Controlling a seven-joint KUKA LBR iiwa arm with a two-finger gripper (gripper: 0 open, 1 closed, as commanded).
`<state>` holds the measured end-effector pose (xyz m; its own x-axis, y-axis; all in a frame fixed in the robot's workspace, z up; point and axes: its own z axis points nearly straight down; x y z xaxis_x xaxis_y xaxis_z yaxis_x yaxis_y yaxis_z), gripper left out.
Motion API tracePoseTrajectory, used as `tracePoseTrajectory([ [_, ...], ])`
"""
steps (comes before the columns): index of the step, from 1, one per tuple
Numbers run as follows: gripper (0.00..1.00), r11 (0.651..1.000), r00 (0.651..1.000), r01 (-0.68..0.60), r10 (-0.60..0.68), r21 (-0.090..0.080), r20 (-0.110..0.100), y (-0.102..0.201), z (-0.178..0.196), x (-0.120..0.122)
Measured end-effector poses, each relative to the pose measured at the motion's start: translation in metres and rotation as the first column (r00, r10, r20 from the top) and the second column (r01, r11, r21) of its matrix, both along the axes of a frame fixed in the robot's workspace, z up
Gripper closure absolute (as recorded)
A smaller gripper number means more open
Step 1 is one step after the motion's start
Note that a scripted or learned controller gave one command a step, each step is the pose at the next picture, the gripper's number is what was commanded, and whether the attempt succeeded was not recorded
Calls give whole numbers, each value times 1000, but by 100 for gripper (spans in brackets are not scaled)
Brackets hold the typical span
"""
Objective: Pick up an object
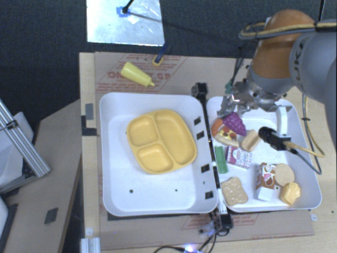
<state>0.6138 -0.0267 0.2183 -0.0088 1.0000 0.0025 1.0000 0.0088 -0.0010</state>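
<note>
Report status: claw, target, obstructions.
Claw low over right bin, grip state unclear. Nearest: purple grapes, pizza slice. Toys crowded close together.

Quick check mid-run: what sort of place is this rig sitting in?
Probably a robotics lab's pick-and-place test bench: two white bins taped onto cardboard, toy food such as a pizza slice, and a yellow compartment tray.

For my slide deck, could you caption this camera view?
Arm reaching over the right bin of toy food, gripper above the grapes; yellow tray in the left bin.
</note>
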Motion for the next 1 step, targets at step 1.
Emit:
tracePoseTrajectory([
  [1, 100, 1000, 1000, 0, 0, 0, 0, 39, 12, -28],
])
